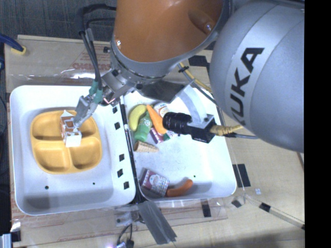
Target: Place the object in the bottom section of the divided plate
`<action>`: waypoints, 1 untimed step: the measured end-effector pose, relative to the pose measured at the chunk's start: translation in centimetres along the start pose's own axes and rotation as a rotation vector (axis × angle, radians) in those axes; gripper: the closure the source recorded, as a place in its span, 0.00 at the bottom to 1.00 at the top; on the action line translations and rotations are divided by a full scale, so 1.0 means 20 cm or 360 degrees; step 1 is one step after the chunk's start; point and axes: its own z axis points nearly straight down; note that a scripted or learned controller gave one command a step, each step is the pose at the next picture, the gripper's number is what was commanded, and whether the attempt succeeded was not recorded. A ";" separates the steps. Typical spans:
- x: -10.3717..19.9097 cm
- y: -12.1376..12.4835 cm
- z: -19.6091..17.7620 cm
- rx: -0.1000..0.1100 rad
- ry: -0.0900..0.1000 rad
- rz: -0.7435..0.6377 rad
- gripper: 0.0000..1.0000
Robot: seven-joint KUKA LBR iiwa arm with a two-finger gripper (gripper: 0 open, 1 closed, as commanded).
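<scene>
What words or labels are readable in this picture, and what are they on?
"KUKA": black letters on the grey robot arm.
Faint red print on the cardboard behind the bins: too blurred to read.
Dark packet in the right bin: label too small to read.

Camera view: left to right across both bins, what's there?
Yellow divided plate → small white-and-brown block on the plate → banana → carrot → red sausage.
</scene>
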 end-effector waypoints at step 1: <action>-0.13 0.06 0.38 0.0001 -0.0001 0.0306 0.00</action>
